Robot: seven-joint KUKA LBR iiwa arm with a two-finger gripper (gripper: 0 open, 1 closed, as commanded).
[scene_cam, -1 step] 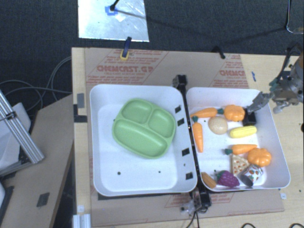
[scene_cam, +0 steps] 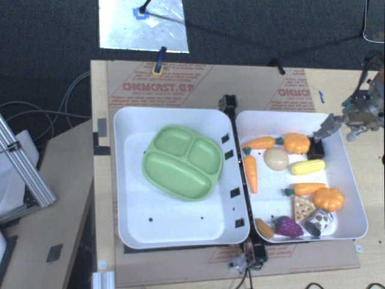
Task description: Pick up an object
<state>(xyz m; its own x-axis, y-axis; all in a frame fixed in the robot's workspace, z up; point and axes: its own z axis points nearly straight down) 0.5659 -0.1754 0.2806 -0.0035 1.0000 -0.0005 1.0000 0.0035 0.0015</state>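
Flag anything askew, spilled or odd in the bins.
Nothing spilled or visibly damaged. The green divided plate sits rotated, not square to the walls of the left bin. In the right bin, the purple grapes, pizza slice and a few other toys bunch along the near edge.

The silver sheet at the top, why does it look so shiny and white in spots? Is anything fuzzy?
Camera view: the silver sheet reflects the room light, so patches of it glare pale; the green plate in the left bin is sharp, with just a soft shadow beside it; the gripper at the right looks slightly fuzzy.
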